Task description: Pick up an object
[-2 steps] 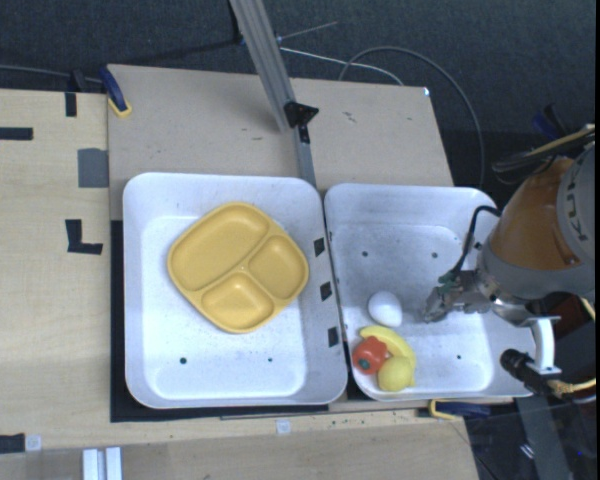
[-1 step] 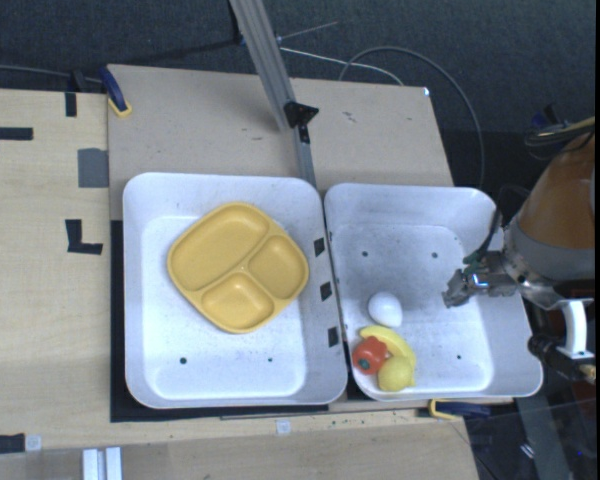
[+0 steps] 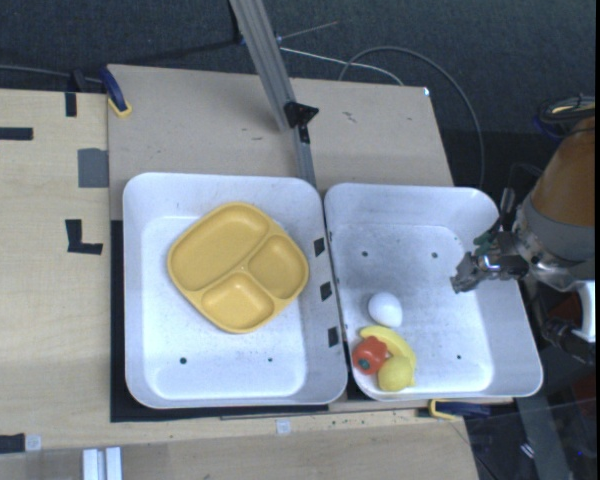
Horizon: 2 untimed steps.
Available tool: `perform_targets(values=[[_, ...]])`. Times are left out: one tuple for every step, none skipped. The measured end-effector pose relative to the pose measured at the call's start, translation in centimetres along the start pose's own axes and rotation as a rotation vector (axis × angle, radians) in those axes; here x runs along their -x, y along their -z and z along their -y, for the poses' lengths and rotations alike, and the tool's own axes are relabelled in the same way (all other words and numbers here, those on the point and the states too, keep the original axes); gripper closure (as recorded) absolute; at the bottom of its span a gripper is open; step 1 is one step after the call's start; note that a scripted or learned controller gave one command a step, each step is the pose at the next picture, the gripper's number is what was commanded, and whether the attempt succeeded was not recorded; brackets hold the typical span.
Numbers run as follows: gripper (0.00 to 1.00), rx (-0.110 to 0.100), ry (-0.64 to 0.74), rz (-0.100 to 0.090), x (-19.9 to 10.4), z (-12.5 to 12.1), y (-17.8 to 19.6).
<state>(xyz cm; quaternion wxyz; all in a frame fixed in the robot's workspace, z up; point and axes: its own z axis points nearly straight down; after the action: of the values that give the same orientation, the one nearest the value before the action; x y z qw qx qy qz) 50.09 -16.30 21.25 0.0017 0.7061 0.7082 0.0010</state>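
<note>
White plastic, shallow, two bins side by side on my bench: the left white bin [image 3: 150, 368] holds a yellow three-compartment plastic tray [image 3: 238, 266]; the right white bin [image 3: 500, 368] holds the candidates for picking. Item one, a small white egg-shaped ball [image 3: 385, 309], lies near the bin's middle, apart from the rest. Item two, a yellow toy banana [image 3: 393, 345], lies in the near-left corner, long axis running diagonally from upper left to lower right, touching a red toy pepper [image 3: 371, 354] on its left and a yellow lemon-like lump [image 3: 396, 373] at its lower end. The dark two-finger gripper [image 3: 472, 273] on my grey-and-orange arm [image 3: 565, 203] sits over the bin's right side, well apart from all items, nothing between its fingers; whether the jaws are spread or closed I cannot tell at this size. Step, as I judge it: approach, no grasp begun. Next move calls for travel leftward and a descent; the lone egg looks the cleanest target, since the corner cluster risks a crowded, wall-blocked grip.
</note>
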Motion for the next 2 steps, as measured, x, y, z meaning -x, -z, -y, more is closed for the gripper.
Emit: perform_targets(values=[[1.0,0.0,-0.002,0.001,0.5,0.2,4.4],[1.0,-0.002,-0.001,0.0,0.5,0.1,7.1]])
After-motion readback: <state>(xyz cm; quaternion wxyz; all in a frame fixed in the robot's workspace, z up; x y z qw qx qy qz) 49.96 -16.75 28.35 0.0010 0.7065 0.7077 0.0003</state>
